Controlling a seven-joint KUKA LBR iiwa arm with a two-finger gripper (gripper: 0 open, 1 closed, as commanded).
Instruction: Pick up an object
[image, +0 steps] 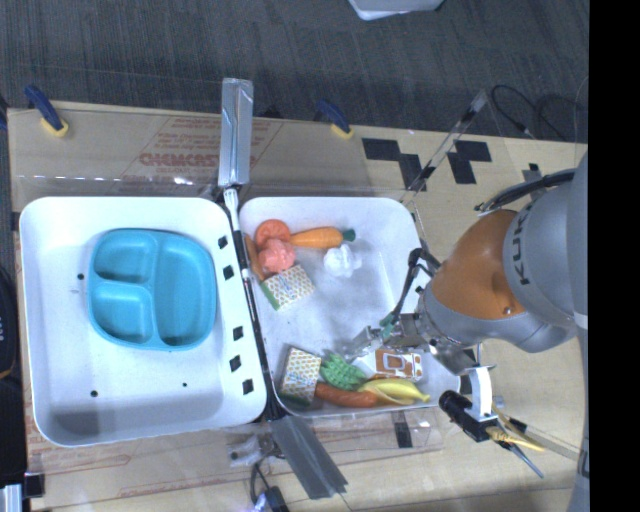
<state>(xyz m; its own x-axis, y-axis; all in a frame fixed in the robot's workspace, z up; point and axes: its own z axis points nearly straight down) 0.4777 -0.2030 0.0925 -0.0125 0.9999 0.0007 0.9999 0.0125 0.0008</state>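
The arm's gripper (385, 338) is low in the right bin (385, 215), just above the banana (398, 390) and the leafy green toy (342, 372) near the front wall. Whether it is open or closed, I cannot tell. The blue divided tray (152, 287) sits alone in the left bin (50, 300).

"KU" — on the arm (545, 262)

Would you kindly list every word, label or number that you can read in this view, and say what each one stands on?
"KU", the visible start of white lettering on the grey arm, cut off by the picture's edge.
Red printing on the cardboard sheet behind the bins: too blurred to read.
Print on the small orange-and-white box in the right bin: too small to read.
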